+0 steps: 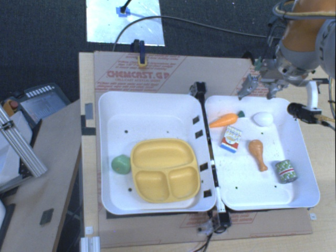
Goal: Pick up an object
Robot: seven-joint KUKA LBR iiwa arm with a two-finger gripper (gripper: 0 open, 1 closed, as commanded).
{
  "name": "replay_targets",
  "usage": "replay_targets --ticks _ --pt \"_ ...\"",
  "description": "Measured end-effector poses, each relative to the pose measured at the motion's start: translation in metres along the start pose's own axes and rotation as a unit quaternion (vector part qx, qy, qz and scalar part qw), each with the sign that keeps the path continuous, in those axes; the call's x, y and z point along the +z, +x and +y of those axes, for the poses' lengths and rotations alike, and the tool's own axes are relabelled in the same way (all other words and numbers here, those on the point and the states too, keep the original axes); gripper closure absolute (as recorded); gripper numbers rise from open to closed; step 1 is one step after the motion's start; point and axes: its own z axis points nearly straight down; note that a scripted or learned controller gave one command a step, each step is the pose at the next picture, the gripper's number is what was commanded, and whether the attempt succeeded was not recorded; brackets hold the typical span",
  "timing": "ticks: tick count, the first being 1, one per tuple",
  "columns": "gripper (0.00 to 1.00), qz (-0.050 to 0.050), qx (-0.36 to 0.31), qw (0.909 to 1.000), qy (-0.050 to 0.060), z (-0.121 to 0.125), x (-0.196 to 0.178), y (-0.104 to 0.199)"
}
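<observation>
A: Start at the near edge. What sits closest in the right bin [302, 156]?

B: A small green can [286, 170], lying near the right wall. Just beyond it, a drumstick [257, 154], lying free toward the bin's middle, then a little carton [231, 139] tilted beside the divider.

A: And the left bin [113, 119]?

B: A yellow tray [165, 169] fills much of it, with a green ball [121, 164] touching its left side. Both are well apart from the arm, so I'd leave them.

A: Farther back on the right?

B: A carrot [224, 120] lies slantwise near the far left corner, and a white egg [262, 119] rests near the far wall. These two are nearest the gripper [260, 88].

A: Where is the gripper itself?

B: It hangs above the far rim of the right bin, over the cardboard on the surface. The jaws look spread, two tips well apart, with nothing between them.

A: So which would you go for?

B: I judge the carrot or the drumstick. Each is long and narrow, so jaws closing across the short width should grip well. The egg is round and smooth and could squirt out. The can lies close to the wall, leaving little room for a finger.

A: Any advice on the approach?

B: Turn the wrist so the jaws straddle the carrot crosswise, centre on its thick part, descend straight, and close only near the bin floor.
</observation>
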Motion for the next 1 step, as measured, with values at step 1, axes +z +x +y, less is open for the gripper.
replay_targets --ticks 1 --pt "0.0 -0.001 -0.001 1.0 -0.006 0.0021 -0.008 0.0003"
